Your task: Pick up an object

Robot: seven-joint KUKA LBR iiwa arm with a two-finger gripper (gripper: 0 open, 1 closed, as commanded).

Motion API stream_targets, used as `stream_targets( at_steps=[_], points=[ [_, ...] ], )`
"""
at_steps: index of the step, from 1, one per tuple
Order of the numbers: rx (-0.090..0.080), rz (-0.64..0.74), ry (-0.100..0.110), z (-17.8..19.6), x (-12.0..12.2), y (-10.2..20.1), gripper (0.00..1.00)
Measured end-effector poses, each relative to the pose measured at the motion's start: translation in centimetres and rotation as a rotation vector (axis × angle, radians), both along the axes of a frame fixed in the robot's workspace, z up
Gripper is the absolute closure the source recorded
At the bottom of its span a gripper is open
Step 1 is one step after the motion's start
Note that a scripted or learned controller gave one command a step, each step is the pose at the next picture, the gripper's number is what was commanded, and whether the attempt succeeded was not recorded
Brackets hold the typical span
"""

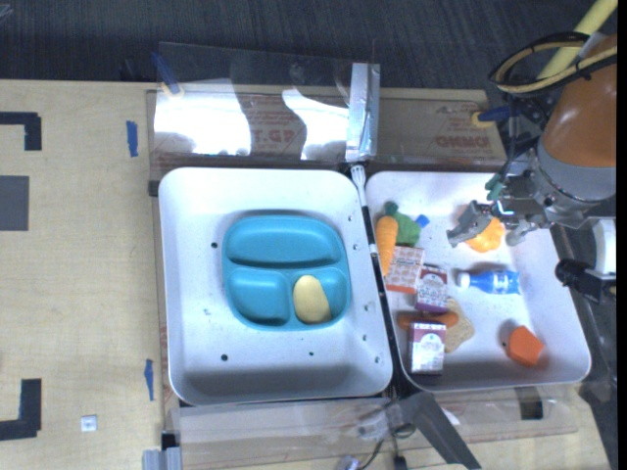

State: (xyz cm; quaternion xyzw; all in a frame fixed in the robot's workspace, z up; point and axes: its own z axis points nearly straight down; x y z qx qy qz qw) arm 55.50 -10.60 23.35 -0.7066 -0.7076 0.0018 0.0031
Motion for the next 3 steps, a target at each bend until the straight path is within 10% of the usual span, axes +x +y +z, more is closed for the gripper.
stream_targets(
  at_steps=[1, 2, 3],
  points=[
    [-0.006, 0.195, -0.015, -11.4, -2.2, -5.5, 0.00],
    [-0.003, 0.171, -0.012, -14.7, 2.1, -7.3, 0.00],
    [-0.003, 0.169, -0.014, -13.8, 2.2, -7.4, 1.00]
  ],
)
